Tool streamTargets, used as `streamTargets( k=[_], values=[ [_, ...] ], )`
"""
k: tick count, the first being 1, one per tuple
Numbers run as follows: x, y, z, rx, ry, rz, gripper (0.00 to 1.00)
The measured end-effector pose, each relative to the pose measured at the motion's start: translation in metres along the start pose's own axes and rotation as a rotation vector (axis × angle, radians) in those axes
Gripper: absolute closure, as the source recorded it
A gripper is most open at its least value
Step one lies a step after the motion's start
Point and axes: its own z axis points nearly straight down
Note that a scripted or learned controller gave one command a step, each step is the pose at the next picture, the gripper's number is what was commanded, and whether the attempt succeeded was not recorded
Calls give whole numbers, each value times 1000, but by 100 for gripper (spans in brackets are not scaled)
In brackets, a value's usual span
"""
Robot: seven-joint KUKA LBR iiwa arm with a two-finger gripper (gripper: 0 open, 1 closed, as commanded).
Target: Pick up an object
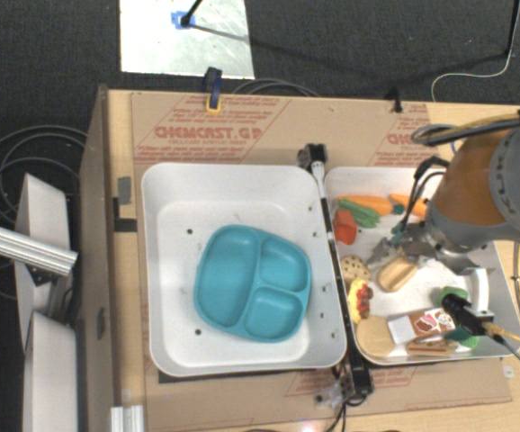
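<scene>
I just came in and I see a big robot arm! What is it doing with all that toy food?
The robot arm is reaching into the right bin, which is full of toy food. Its gripper is down low next to a tan bread roll, near a carrot and a cookie. It is not holding anything yet. The left bin has a blue divided plate in it.

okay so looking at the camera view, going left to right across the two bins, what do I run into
left white bin → blue divided plate → red toy piece → spotted cookie → tan bread-shaped toy → gripper → grey arm with its orange band
</scene>
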Motion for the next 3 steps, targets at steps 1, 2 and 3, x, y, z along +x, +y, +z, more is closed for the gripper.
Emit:
streamTargets(
  k=[1, 2, 3],
  values=[
    [-9, -9, 0, 1, -1, 3, 0],
    [-8, -7, -11, -2, 0, 2, 100],
    [94, 4, -106, -11, 3, -12, 100]
  ],
)
